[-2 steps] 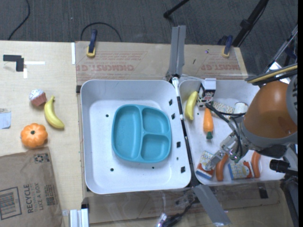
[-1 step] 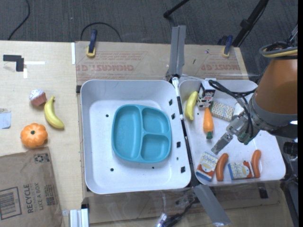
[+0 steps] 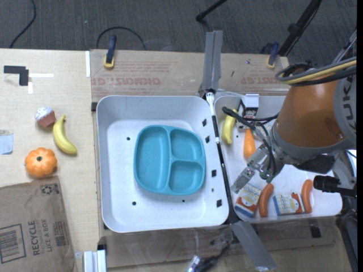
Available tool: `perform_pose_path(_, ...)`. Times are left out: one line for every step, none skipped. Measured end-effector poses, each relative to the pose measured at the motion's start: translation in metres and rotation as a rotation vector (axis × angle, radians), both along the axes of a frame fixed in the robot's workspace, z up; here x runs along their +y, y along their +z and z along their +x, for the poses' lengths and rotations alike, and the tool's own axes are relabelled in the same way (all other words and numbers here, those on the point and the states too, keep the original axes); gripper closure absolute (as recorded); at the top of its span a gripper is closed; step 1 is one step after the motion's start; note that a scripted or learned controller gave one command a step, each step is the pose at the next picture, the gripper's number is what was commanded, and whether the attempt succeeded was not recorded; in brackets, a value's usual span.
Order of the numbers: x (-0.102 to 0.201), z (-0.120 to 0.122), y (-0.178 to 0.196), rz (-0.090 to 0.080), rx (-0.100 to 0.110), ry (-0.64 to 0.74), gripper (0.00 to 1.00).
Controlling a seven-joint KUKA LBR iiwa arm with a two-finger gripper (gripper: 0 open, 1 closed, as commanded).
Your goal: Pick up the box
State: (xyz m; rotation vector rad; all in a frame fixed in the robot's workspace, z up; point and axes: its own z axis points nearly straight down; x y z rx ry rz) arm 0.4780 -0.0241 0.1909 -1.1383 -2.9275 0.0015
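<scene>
Teal plate (image 3: pixel 169 160), white bins (image 3: pixel 113 169)

Cardboard sheet (image 3: pixel 159 71) behind bins: reddish print, upside down and mirrored, reads roughly "CHEMCAST GP"; exact letters uncertain. Brown cardboard piece (image 3: pixel 34 225) at lower left: "RECYCLE" and "LIKE A..." in black, rotated sideways, beside barcode-like square and recycling symbol. Arm housing (image 3: pixel 353 95) at right edge: partial white "UK". Box (image 3: pixel 288 203) label print too small to read.

Left bin (image 3: pixel 110 169): smooth white plastic, slight sheen. Divided plate (image 3: pixel 169 160): matt teal plastic. Bench (image 3: pixel 34 95): pale bare wood. Box (image 3: pixel 248 202): printed glossy cardboard. Arm shell (image 3: pixel 312 115): glossy orange.
</scene>
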Motion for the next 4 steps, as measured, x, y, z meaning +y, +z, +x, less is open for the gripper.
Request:
perform_pose_path(-0.032, 0.010, 0.162, -0.001, -0.003, 0.041, 0.00)
perform_pose_path(-0.095, -0.001, -0.027, 0.000, 0.001, -0.040, 0.00)
perform_pose_path(-0.057, 0.032, 0.001, 0.000, -0.002, -0.015, 0.00)
perform_pose_path(-0.003, 0.000, 0.000, 0.000, 0.000, 0.071, 0.00)
